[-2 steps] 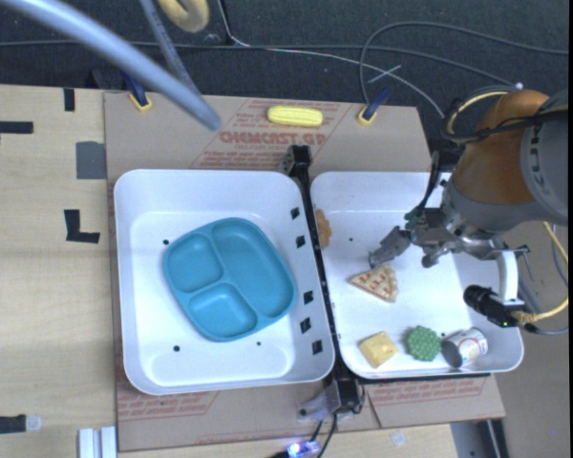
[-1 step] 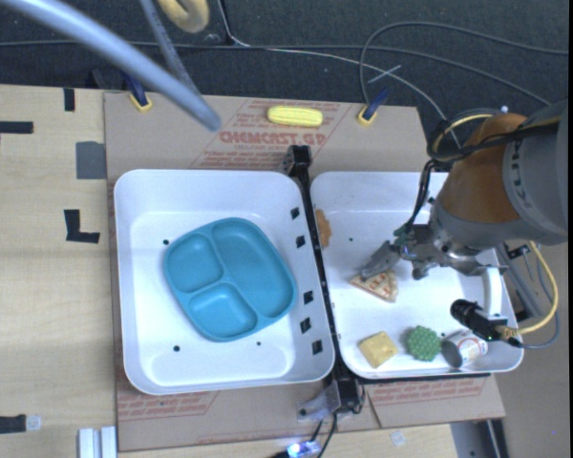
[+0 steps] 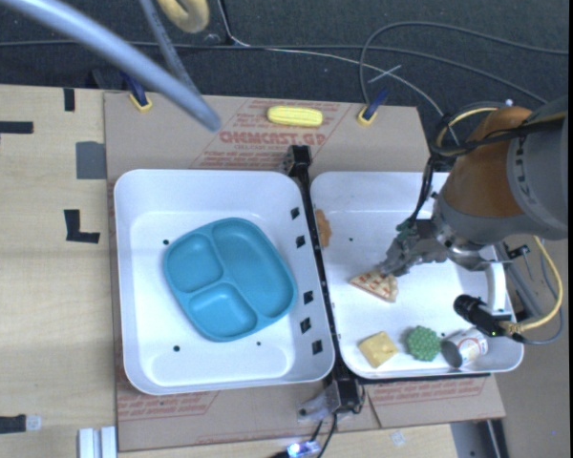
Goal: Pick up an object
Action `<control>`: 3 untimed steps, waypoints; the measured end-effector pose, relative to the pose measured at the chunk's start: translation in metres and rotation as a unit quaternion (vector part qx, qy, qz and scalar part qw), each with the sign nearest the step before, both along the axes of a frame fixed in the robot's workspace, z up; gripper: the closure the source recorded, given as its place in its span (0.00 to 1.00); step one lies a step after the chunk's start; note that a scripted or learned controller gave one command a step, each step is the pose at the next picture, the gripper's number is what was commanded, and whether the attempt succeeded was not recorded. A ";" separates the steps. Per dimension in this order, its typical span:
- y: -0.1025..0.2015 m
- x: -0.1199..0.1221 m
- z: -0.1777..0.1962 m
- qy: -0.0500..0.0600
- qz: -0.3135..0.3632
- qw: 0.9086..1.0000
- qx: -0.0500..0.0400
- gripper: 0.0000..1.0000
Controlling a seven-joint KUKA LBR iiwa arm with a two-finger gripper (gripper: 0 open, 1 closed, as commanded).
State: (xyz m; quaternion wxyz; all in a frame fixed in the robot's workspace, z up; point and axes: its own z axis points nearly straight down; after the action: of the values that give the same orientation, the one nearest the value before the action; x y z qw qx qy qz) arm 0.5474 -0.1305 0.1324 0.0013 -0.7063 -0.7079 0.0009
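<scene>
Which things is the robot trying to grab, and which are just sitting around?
For the job: gripper, pizza slice, yellow block, green broccoli, small can.

Just lying about: blue plate, yellow corn outside the bins.

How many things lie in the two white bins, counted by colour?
Blue: 1, the plate in the left bin.
Tan: 2, the waffle slice and a small piece at the divider.
Yellow: 1, the block.
Green: 1, the ball.
Silver: 1, the can.
Total: 6.
</scene>
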 end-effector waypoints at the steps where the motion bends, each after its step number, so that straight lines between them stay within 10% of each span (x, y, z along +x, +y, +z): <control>1: 0.001 0.000 0.042 -0.003 0.000 1.000 0.000 1.00; 3: -0.007 0.002 0.150 -0.004 0.000 1.000 -0.001 1.00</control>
State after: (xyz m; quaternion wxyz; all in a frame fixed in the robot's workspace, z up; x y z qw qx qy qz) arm 0.5497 -0.1371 0.2819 -0.0021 -0.7065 -0.7077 -0.0010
